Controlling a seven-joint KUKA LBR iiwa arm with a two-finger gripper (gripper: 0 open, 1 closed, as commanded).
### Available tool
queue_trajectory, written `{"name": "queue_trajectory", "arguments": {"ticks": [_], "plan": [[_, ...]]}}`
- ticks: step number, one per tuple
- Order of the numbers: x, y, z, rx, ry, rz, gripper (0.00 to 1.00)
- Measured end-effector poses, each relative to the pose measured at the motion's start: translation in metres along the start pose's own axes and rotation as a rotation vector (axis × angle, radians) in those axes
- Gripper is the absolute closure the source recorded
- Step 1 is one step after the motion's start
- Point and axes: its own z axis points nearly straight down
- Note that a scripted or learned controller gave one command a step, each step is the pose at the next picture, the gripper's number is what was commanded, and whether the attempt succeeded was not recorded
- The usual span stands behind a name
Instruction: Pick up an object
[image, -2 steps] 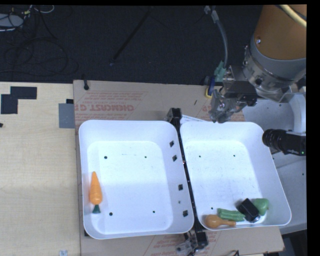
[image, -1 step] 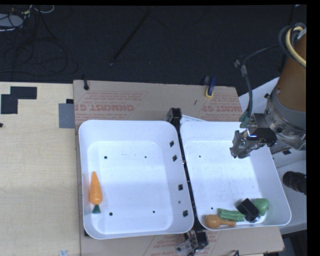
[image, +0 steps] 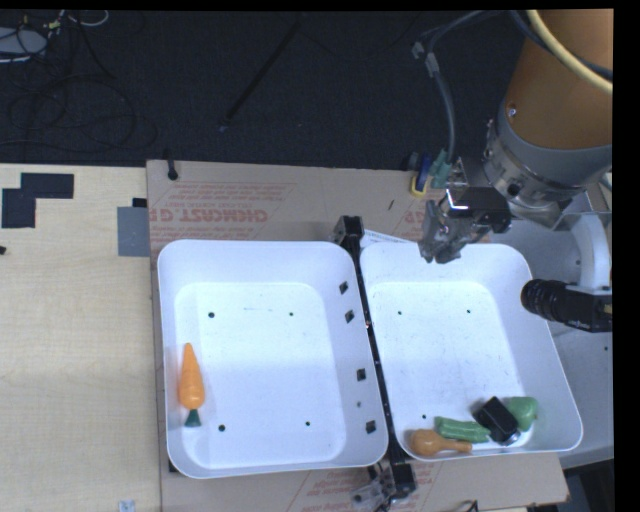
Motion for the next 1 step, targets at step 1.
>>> {"name": "queue_trajectory", "arguments": {"ticks": [1], "plan": [[-0.0605,0.0027,0.0269,0.009,-0.002,0.012,1.0]]}}
